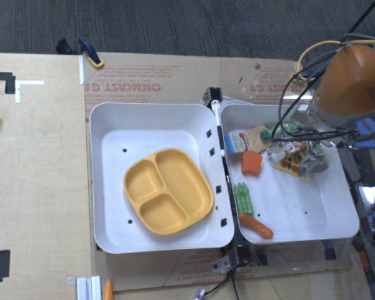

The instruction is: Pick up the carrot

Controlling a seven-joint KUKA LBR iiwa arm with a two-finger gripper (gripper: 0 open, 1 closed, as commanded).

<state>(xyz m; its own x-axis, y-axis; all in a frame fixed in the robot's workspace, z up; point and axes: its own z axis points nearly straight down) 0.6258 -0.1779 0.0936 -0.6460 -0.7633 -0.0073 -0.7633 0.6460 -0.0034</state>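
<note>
Cardboard-lined bench [37, 186], dark carpet [175, 11] behind, two white bins [106, 186], carrot [256, 225] in right bin, end effector state unclear.

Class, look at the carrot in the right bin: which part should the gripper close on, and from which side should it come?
Grip the carrot across its middle, coming straight down from above. It lies flat, slanting along the right bin floor near the front-left corner, so closing across its narrow width fits best. The bin's walls sit close to it, and the green beans almost touch its upper end.
</note>
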